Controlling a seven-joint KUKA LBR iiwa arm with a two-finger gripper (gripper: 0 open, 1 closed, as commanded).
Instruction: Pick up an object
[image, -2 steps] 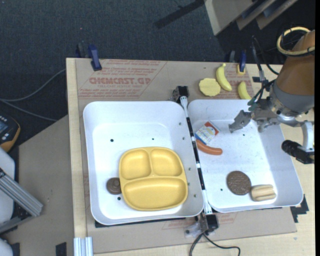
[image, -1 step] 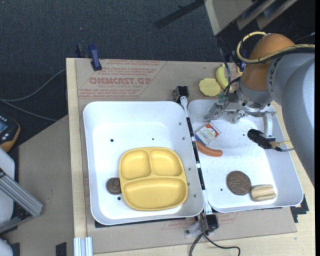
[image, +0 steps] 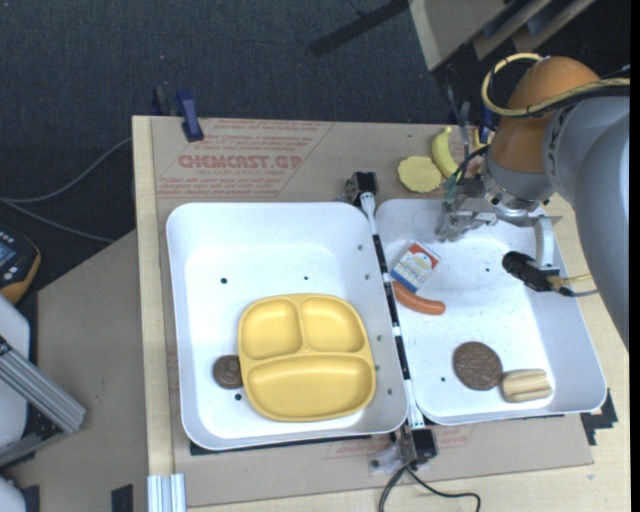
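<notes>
My gripper (image: 453, 226) hangs over the back left part of the right bin (image: 570, 330), with the grey arm and its orange band behind it. Just in front of it and to the left lies a small white box with blue and red print (image: 415, 267), apart from the gripper. An orange-red sausage (image: 419, 301) lies next to the box by the bin's left wall. A round brown cookie (image: 477, 365) and a tan bread roll (image: 526, 384) rest near the front of the bin.
The left bin (image: 200, 260) holds a yellow divided plate (image: 305, 356) and a small brown cookie (image: 228, 372) at the plate's left. A banana (image: 444, 150) and a yellow piece (image: 420, 174) lie on the bench behind the right bin.
</notes>
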